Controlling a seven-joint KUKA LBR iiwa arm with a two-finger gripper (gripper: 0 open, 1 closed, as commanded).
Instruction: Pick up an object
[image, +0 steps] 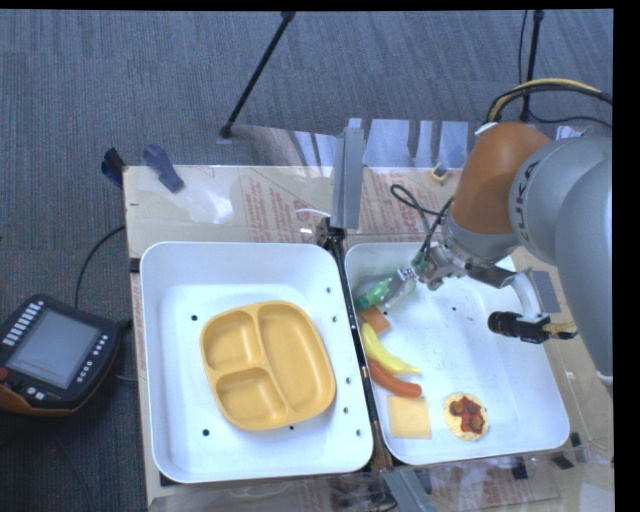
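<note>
Bottle (383, 291), green and clear, lies in the right bin's (520, 400) far-left corner against the wall, with my gripper (425, 268) just beside it, finger state unclear to me, so I fear a wall-blocked, glancing grab.

Both white bins (170, 440) are looking like smooth, glossy plastic; the yellow divided tray (267, 365) is showing matt plastic; the bench (250, 195) is looking like bare cardboard.
</note>
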